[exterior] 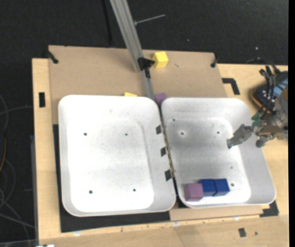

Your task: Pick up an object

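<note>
In the right bin (204, 112), a purple block (192, 191) lies against the front wall. A blue block (213, 186) touches it on its right. My gripper (248, 138) hangs over the bin's right side, well behind the two blocks. It is open, with one finger (237, 137) pointing left and nothing between the two fingers.
The left bin (109, 153) sits beside the right one. Behind the bins, a yellow block (161, 59) rests on the brown board. A small yellow piece (130, 94) and a small purple piece (160, 98) lie at the bins' back edges. A slanted metal bar (129, 30) rises at the back.
</note>
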Robot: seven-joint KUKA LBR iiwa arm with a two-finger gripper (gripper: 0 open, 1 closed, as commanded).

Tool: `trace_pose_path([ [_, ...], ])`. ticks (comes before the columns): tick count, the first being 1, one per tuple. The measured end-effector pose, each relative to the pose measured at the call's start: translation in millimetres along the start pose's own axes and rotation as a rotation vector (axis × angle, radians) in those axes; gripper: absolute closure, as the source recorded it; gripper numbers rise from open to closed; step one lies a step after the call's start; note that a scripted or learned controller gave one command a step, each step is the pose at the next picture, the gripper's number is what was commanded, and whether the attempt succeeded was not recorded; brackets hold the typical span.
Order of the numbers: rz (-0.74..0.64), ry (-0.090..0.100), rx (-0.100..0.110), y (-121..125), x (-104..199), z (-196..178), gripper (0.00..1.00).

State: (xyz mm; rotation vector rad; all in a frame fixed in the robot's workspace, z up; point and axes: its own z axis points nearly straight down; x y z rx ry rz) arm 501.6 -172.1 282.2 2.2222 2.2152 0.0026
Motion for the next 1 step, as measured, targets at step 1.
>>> trace_pose_path([
  [1, -0.002, -0.001, 0.000, 59.1, -41.9, 4.9, 0.00],
])
